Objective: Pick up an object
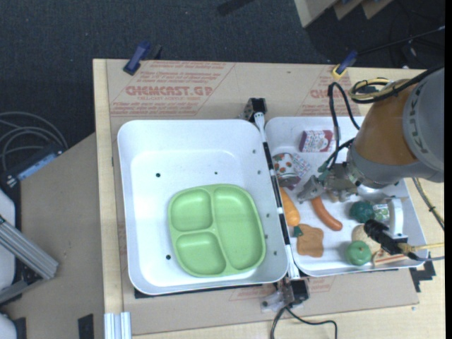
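The right bin (282, 129) holds the loose objects: an orange carrot (289, 210) along its left wall, a red-orange sausage-shaped piece (328, 215) near the middle, a tan flat piece (310, 241) below the carrot, a green round fruit (358, 253) toward the lower right, a teal piece (363, 210) beside the sausage, a patterned cup (285, 164) and a purple packet (315, 141) in the upper part. The arm (395, 133) enters from the right of the frame, its orange band bent down over the bin. The gripper (326, 186) hangs low just above the sausage-shaped piece; whether its fingers are spread or closed cannot be told, and nothing is visibly between them. The left bin (141, 147) carries a green divided plate (214, 229).
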`<state>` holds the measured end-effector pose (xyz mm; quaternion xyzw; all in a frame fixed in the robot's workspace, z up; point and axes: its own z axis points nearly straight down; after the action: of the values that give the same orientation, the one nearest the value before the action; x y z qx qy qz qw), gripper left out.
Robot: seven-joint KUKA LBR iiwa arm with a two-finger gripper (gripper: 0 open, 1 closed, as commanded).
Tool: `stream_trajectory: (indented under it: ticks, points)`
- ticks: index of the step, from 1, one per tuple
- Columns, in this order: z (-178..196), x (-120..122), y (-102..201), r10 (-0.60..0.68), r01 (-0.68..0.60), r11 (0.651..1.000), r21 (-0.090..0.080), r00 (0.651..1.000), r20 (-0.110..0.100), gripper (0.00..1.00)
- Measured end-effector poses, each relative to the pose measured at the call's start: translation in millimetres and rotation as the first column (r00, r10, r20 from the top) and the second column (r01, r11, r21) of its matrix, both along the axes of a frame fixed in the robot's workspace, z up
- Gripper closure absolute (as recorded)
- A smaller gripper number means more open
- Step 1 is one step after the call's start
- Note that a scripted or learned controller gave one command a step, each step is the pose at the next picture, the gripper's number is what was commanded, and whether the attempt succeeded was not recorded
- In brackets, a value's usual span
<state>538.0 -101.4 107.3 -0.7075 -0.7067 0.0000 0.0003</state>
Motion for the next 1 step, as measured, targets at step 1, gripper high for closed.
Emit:
stream_trajectory:
  ticks: [1]
  points:
    - [9.9,0.4,-0.1,-0.001,0.001,1.0,-0.001,1.0,0.002,1.0]
